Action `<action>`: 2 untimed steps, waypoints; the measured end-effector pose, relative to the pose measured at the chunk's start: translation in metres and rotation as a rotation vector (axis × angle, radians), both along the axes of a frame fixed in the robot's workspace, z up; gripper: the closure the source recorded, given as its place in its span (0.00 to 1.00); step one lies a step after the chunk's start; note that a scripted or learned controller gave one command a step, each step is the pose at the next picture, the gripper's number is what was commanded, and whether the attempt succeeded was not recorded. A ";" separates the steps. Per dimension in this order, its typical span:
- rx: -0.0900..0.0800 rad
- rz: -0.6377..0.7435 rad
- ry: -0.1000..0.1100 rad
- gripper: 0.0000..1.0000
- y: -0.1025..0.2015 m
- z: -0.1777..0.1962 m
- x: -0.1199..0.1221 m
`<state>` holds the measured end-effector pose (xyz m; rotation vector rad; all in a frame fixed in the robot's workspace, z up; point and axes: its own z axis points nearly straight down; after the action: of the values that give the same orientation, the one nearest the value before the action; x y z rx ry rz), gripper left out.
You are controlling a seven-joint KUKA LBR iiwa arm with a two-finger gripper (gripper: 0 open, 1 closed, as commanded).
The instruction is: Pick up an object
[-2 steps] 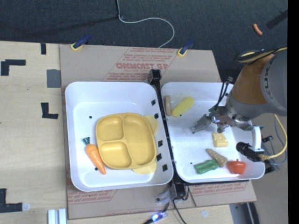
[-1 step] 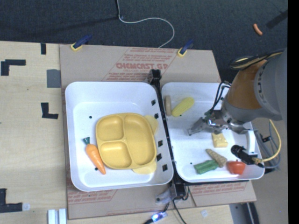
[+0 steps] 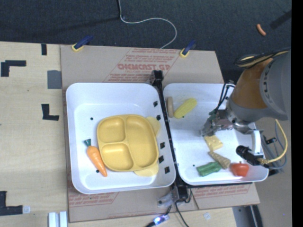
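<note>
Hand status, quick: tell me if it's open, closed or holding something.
Hand: cannot be told. It sits low in the right bin, just above the pale yellow cheese wedge; nothing is seen between its tips.

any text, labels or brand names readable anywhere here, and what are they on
Red print on the cardboard sheet, upside down from this camera: too blurred to read for sure.
More faint red print on the cardboard's lower edge: unreadable.
No text on the bins or the toys.
</note>
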<state>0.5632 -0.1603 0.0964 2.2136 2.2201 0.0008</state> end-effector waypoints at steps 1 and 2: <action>0.003 -0.002 0.003 1.00 -0.001 0.042 -0.001; 0.003 -0.002 0.002 1.00 -0.005 0.089 0.007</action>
<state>0.5698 -0.1654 0.1849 2.2180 2.2201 0.0023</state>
